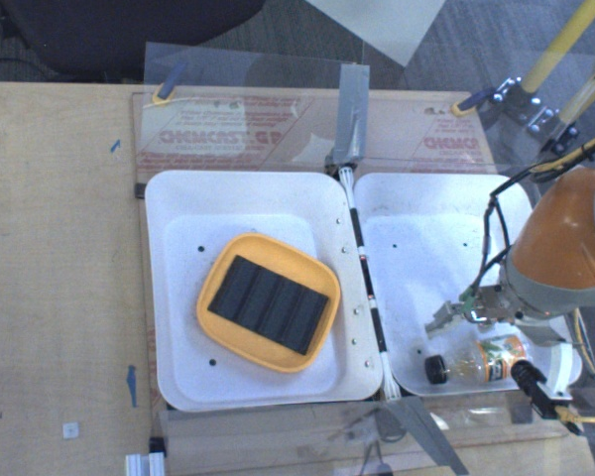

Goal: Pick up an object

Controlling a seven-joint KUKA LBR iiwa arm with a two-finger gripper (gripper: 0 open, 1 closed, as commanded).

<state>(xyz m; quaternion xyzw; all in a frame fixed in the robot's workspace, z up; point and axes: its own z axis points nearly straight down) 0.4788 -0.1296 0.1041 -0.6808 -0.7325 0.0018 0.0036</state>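
Orange-banded, the arm hangs over the right bin [416, 216] at about 4 o'clock, its gripper [481, 310] just above a small clear bottle [476, 363] lying near the front wall. I cannot tell how the gripper is set, so the grab looks not yet done; next it should drop straight onto the bottle.

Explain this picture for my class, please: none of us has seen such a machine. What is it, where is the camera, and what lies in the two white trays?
The camera is fixed above a wooden bench and looks down at a slant. The grey and orange shape at the right is a robot arm; its gripper hangs low over the right bin. In that bin, near the front edge, lies a small clear bottle on its side, with a black cap. The left bin holds a yellow dish with a dark ridged insert. I cannot make out anything held by the gripper.
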